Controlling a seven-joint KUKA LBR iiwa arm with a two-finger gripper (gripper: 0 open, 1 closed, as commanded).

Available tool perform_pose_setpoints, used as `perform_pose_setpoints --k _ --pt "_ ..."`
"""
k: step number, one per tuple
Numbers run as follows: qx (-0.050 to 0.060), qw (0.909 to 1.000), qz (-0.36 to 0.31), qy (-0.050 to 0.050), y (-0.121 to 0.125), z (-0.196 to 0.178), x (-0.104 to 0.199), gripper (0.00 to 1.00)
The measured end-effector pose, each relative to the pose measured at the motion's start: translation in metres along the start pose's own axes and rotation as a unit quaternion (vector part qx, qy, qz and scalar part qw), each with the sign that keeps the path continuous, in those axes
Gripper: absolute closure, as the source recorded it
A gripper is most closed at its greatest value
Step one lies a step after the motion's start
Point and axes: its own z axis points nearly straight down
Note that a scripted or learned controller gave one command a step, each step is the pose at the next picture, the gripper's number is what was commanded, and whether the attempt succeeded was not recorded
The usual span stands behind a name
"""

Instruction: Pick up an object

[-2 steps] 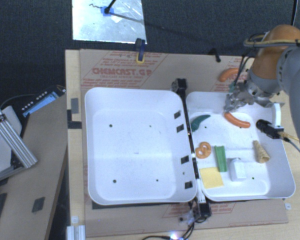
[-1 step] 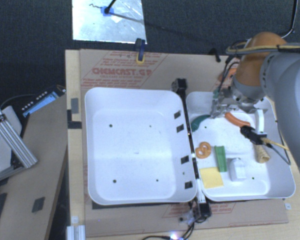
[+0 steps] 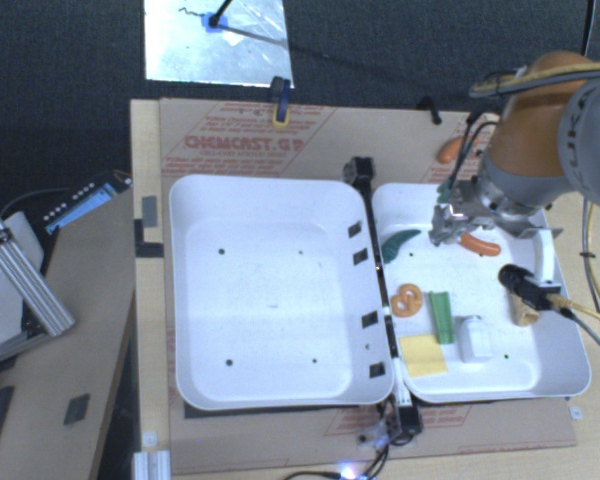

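My gripper (image 3: 446, 230) hangs low over the back part of the right bin (image 3: 560, 368). Just to its right lies an orange carrot-like piece (image 3: 481, 245), and to its left a dark teal curved piece (image 3: 400, 240). Nearer the front of the same bin lie an orange pretzel-shaped ring (image 3: 407, 300), a green block (image 3: 440, 316), a yellow square (image 3: 423, 355) and a pale grey block (image 3: 472, 336). Nothing shows in the gripper.
The left bin (image 3: 195, 368) sits beside the right one, with black clips (image 3: 371, 320) along the shared rim. A small orange thing (image 3: 450, 151) lies on the cardboard behind the right bin. A tan piece (image 3: 523, 314) rests by the right wall.
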Motion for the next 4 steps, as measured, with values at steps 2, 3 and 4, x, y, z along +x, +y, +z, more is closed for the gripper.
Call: perform_pose_setpoints --k 2,3,4 --pt "-0.002 1.0 0.0 -0.001 0.028 -0.15 0.087 1.0" --pt "-0.005 1.0 -0.001 -0.001 0.08 -0.202 0.1 1.0" --pt "-0.001 1.0 0.0 -0.001 0.077 -0.225 0.12 1.0"
